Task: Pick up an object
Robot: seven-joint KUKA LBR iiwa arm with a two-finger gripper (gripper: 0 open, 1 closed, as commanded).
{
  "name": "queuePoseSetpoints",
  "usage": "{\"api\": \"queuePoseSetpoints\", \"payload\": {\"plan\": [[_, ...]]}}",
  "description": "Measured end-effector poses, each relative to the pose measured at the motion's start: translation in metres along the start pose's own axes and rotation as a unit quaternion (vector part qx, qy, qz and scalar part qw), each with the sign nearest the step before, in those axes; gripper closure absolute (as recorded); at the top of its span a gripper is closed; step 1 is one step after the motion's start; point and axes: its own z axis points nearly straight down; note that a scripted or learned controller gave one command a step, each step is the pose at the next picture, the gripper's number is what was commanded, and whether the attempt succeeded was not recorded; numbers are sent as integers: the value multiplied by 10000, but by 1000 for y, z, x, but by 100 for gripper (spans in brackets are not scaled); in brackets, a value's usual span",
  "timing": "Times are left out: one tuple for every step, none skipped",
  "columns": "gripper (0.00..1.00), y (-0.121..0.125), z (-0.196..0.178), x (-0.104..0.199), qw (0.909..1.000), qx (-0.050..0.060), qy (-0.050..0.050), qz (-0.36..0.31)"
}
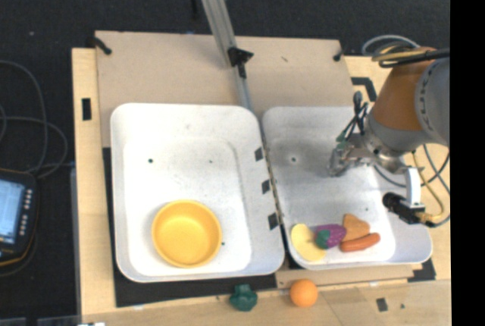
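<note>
On the tan surface point(91, 165), the gripper point(342, 160) hovers mid-right over the right bin point(303, 135); whether its jaws are open or closed, I cannot tell.

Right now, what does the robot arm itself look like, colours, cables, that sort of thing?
The arm is thick and rounded, grey with a broad orange band above the wrist. Thin dark and light cables loop around it. Its gripper is a small metallic grey assembly. A white bracket with a black part sits just below the wrist.

A single fixed camera looks down at a slant on a bench point(318, 74) bearing two white bins side by side.
</note>
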Motion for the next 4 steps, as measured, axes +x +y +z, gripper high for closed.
{"api": "queuePoseSetpoints", "payload": {"plan": [[100, 6, -64, 0, 10000, -15, -6, -47], [100, 8, -117, -1, 10000, -8, -7, -50], [100, 11, -117, 39, 10000, 20, 5, -46], [100, 13, -115, 82, 10000, 23, 8, -63]]}}
